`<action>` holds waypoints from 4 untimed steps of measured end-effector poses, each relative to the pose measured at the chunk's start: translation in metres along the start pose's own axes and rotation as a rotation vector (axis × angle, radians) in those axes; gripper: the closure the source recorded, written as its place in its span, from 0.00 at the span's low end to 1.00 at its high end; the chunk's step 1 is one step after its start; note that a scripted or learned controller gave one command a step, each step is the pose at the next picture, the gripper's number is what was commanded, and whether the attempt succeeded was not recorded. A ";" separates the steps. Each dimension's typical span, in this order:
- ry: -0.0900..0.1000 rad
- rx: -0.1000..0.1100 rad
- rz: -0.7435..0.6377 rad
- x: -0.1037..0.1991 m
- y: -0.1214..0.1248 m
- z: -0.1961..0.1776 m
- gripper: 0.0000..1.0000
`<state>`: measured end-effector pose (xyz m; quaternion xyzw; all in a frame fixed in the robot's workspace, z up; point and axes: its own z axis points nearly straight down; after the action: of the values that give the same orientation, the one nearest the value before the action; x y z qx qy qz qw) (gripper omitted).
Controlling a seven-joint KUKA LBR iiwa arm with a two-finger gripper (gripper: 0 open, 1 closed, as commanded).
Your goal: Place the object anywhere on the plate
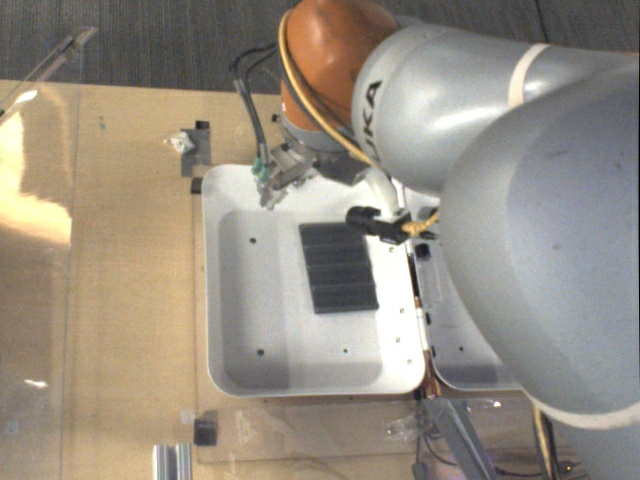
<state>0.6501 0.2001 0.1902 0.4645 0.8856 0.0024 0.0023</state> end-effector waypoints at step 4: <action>0.000 -0.003 -0.630 0.027 0.013 0.039 1.00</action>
<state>0.6462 0.2299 0.1510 0.1670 0.9859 0.0029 0.0039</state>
